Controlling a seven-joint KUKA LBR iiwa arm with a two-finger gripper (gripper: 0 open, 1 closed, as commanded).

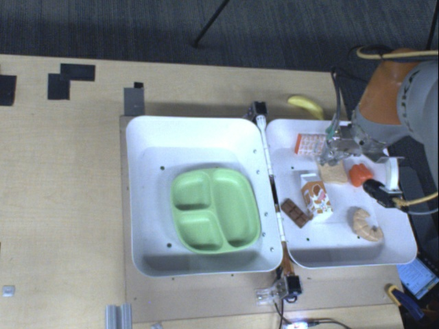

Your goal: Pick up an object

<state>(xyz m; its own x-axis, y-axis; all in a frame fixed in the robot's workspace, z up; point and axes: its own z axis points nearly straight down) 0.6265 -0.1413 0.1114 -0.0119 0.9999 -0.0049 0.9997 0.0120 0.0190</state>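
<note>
A tan slice of bread lies in the upper middle of the right bin, beside an orange-red tomato. The gripper hangs just above the bread's top edge; whether it is clenched or released cannot be told.

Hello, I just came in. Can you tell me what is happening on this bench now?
A grey robot arm with an orange band reaches in from the right over the right white bin. Its pincer is low among small items there: a red-and-white packet, a tan slice, an orange-red piece, a small carton, a brown bar and a pastry. I cannot tell if it grips anything. The left bin holds a green divided plate. A banana lies on the bench behind the bins.
</note>
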